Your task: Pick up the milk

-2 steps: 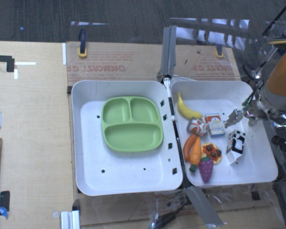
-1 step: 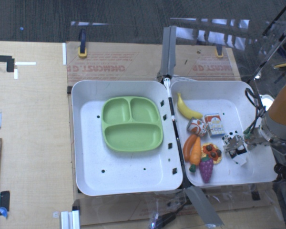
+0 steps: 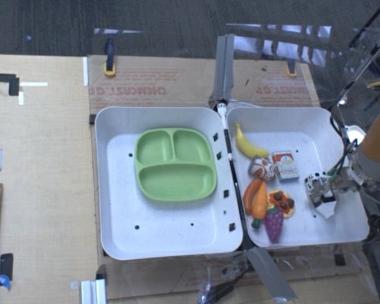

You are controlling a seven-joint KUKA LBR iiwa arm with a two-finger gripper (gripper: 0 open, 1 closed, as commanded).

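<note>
Pale wood and brown cardboard cover the desk [image 3: 38, 170] you are looking down on, with two shallow white bins side by side in the middle of the frame. Your left white bin [image 3: 114, 233] holds a light green divided plastic plate [image 3: 175, 164], lying flat toward its upper half. Your right white bin [image 3: 304, 233] holds the toy food: a yellow plastic banana [image 3: 247, 144] at its upper left, a small red and white milk carton [image 3: 285, 165] just right of centre, touching a round red and white can [image 3: 261, 168] on its left. Below these lie an orange carrot [image 3: 256, 197], a slice of pizza [image 3: 281, 203] and a purple bunch of grapes [image 3: 273, 224]. The grey arm [image 3: 370, 163] comes in from the right edge, and its gripper [image 3: 322, 192] sits low over the bin's right side, near the milk carton but apart from it. You cannot tell from this view how the jaws stand.
</note>
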